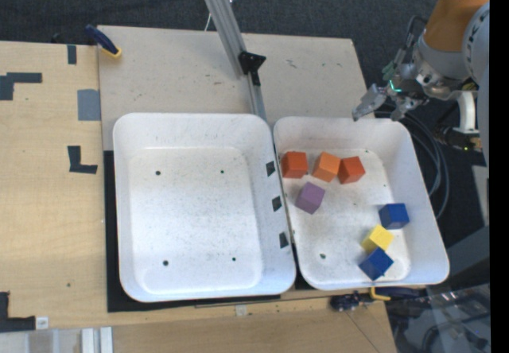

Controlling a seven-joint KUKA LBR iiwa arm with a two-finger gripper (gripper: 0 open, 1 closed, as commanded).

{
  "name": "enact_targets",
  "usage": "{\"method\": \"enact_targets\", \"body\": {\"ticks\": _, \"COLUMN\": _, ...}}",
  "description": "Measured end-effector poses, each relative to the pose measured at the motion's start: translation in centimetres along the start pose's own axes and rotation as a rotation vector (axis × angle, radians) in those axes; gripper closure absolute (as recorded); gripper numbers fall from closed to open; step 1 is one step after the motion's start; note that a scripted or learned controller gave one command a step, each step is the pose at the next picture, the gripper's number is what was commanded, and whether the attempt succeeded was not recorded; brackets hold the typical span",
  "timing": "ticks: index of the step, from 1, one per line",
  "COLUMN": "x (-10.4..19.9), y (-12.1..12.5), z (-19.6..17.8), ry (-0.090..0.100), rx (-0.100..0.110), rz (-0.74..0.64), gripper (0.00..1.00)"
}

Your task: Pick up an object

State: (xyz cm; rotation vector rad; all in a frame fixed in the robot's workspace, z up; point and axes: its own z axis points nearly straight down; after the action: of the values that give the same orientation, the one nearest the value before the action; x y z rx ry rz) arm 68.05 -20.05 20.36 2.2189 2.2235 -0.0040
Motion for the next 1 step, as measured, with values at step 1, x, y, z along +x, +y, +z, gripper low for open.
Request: {"method": "enact_targets", "body": {"ticks": 1, "x": 0.65, "y": -0.81, "z": 6.06, "ry": 0.002, "rx": 0.006, "rz": 0.000, "gripper": 0.00}}
